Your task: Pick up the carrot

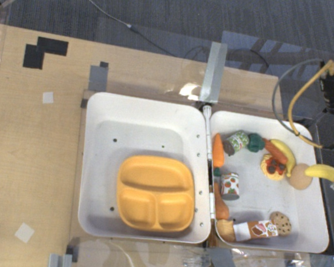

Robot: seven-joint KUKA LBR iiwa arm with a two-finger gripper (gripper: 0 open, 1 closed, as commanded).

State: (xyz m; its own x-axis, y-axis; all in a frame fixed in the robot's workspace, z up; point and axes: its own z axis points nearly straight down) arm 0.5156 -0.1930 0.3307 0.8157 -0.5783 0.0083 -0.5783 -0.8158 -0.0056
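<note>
Nearest you, the yellow tray point(155, 200) sits in the left bin point(100, 151), well clear of the job, so you can ignore it. The carrot point(218, 150) lies in the right bin point(309, 237), lengthwise against its left wall, just beside the rim the two bins share. That spot is your main worry: a descent along the wall could land on the rim or jam against it, and a grasp from the open side alone would likely push the carrot harder into the wall and not lift it. Below it lies a second orange piece point(222, 208), tapered much the same; a programmed pick could take that by mistake. The small can point(230, 186) stands just to the right, between the two, and a wide approach may knock it over. The other can point(236, 142) near the carrot's top end crowds that side as well. The carrot looks slim and smooth, so I'd expect it to roll or slip from an off-centre pinch. Whether the gripper is open, shut or carrying anything, you cannot tell from here
</note>
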